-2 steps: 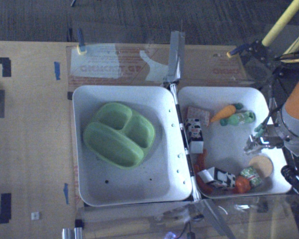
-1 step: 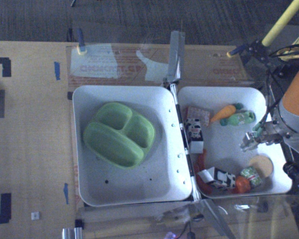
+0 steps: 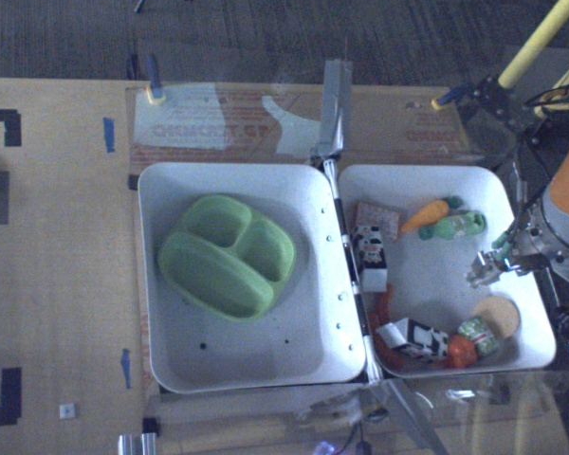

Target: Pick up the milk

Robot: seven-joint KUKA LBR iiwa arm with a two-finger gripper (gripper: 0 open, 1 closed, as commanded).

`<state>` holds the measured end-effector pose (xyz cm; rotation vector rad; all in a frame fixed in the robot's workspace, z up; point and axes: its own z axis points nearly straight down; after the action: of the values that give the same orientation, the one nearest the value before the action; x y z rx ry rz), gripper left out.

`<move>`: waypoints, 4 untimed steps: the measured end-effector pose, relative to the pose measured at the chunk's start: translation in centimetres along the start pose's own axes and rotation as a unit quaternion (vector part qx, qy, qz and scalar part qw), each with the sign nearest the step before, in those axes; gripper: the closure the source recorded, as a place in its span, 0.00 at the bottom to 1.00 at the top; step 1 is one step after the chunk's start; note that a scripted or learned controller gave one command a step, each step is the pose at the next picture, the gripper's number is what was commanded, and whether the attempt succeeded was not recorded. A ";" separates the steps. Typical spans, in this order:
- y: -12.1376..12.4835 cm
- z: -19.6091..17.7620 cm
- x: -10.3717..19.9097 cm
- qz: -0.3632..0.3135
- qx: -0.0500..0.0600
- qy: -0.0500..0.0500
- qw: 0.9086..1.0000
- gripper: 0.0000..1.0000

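Two cartons — nearer milk (image 3: pixel 419 337) lies lower left of gripper (image 3: pixel 487 265), long axis roughly left-right across frame; finger state unclear — cannot tell.

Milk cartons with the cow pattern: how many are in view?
2. One milk carton stands against the right bin's left wall; the other lies near its front edge beside a tomato. None seem hidden.
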<state>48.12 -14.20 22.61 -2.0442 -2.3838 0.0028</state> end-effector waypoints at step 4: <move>0.1 3.2 0.7 -0.111 0.000 0.000 0.994 1.00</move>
<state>48.13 -13.49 19.40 -1.7670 -2.5954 0.0015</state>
